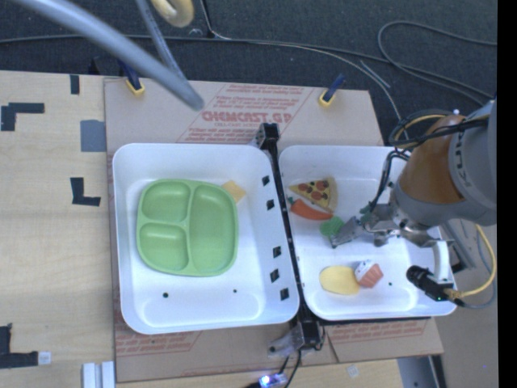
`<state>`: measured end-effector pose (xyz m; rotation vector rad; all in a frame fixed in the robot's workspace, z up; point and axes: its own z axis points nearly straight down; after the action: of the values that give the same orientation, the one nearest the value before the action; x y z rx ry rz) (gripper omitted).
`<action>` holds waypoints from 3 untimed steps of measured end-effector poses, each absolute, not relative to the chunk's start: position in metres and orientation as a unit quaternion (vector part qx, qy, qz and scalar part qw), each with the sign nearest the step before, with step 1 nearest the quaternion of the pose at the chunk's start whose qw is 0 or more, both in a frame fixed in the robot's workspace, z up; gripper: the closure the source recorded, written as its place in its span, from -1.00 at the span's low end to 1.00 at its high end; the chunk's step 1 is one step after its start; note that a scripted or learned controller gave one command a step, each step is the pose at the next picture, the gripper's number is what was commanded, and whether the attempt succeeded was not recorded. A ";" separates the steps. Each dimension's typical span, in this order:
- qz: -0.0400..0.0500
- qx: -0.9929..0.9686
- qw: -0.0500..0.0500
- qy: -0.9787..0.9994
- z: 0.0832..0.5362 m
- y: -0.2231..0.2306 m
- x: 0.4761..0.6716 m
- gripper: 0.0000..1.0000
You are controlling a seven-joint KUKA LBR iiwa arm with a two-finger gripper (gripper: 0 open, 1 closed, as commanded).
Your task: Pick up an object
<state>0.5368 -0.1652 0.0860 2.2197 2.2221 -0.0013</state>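
Jaws [349, 231] of my grey arm with the orange band [440, 176] sit low inside the right-hand shallow white bin [396, 304], tips pointing toward the divider; from up here I cannot tell whether they are parted or closed. Touching or just beside the tips, on the divider side, I see a small green block [330, 227], though whether it is actually between them is hidden. Just beyond that lies an orange carrot-shaped toy [308, 209], and against it a pizza-slice toy with red dots [315, 190]. Nearer the camera than the jaws, a yellow rounded lemon-like toy [339, 280] rests on the bin floor, with a small red-and-white piece [369, 274] touching its arm-side end. Well away from the jaws, across the divider, the left-hand white bin [133, 305] holds a light green sectioned plastic plate [187, 226] with a small yellow chip [234, 190] at its far corner. Both bins rest on a cardboard sheet [242, 107] over my pale wooden worktop [48, 241].
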 end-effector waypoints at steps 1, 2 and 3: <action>0.000 0.707 0.001 0.708 0.097 -0.165 0.537 1.00; 0.001 0.707 0.001 0.707 0.140 -0.168 0.540 1.00; 0.001 0.706 0.001 0.708 0.192 -0.162 0.533 1.00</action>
<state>0.5326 -0.1624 0.1921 2.2173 2.2215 0.0030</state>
